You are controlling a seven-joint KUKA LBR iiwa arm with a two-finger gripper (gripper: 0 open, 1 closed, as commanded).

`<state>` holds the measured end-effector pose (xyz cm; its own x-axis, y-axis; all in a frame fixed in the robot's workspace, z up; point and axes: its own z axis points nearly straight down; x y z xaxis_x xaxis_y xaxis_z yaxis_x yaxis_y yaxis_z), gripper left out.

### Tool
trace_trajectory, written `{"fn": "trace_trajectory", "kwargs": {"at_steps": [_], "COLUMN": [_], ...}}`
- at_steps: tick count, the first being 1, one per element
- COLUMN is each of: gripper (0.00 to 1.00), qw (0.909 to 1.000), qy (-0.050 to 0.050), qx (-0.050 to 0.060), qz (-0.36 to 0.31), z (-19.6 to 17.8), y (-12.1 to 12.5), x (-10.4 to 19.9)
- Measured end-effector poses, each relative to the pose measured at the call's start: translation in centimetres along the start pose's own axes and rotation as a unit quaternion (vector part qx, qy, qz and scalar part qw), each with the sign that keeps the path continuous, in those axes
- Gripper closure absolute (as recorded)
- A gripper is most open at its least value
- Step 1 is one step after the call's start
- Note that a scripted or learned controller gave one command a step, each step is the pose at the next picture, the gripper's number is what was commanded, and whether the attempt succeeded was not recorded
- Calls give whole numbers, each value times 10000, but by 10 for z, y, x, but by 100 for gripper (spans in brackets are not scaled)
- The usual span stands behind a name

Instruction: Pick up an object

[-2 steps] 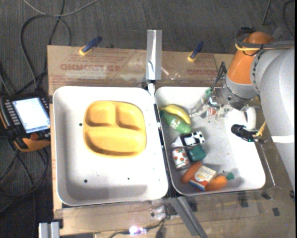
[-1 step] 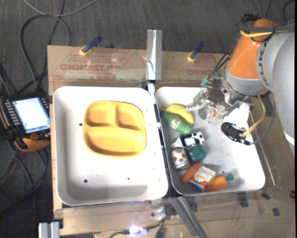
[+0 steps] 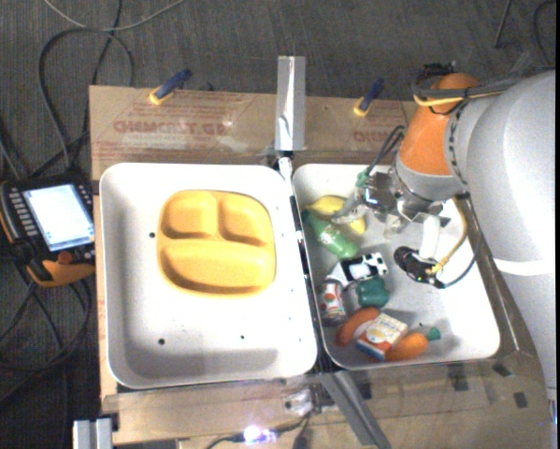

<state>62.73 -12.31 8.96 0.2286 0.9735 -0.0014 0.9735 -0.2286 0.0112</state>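
The tool (image 3: 366,197) hangs over the right shallow white bin (image 3: 476,330), near its far-left corner, beside a green plastic bottle (image 3: 334,238) lying aslant, possibly touching; its grip I cannot tell.

Grey arm (image 3: 513,157) reaches in from right, wrist bent down; gripper (image 3: 368,195) low (fingers' state unclear).
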Motion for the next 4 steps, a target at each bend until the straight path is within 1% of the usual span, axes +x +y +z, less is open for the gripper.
{"fn": "trace_trajectory", "kwargs": {"at_steps": [1, 2, 3, 4], "gripper": [100, 100, 0, 0], "qw": [10000, 9996, 9996, 9999], "qy": [-6, -16, -19, -8], "qx": [24, 60, 64, 65], "qz": [-3, 269, 270, 153], "z": [-8, -94, -94, -4], "y": [-1, 33, 32, 26], "x": [0, 44, 44, 26]}}
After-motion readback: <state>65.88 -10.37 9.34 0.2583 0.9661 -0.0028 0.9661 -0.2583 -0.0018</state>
